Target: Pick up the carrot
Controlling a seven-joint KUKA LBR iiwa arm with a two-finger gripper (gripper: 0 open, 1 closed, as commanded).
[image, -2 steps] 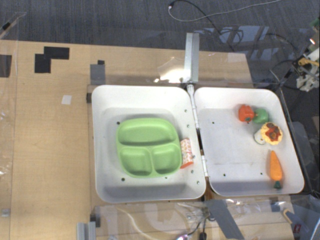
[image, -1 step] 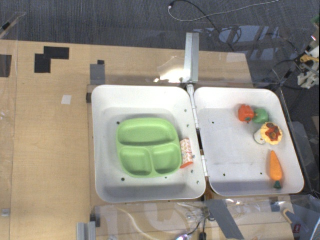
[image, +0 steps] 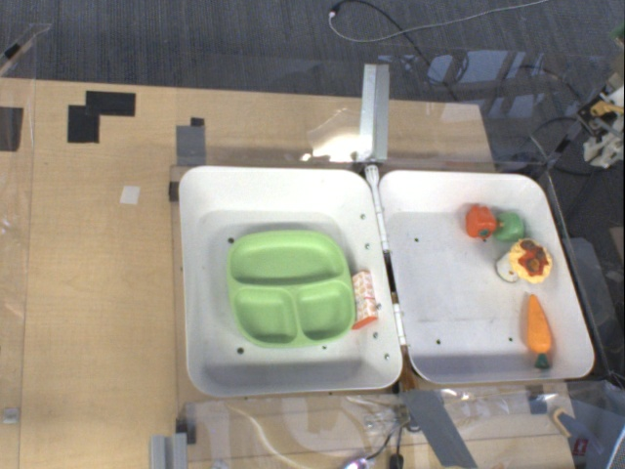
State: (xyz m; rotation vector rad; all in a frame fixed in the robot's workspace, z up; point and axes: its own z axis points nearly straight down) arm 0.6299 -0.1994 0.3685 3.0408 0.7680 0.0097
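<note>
The carrot (image: 537,328) is orange with a small green tip and lies lengthwise near the front right corner of the right bin (image: 439,291), green end toward the front rim.
A green divided plate (image: 290,286) sits in the left bin (image: 205,262), with a small patterned packet (image: 364,298) against its right side. In the right bin's far right part lie an orange and green pepper (image: 493,224) and a yellow and red toy food piece (image: 527,261).
</note>
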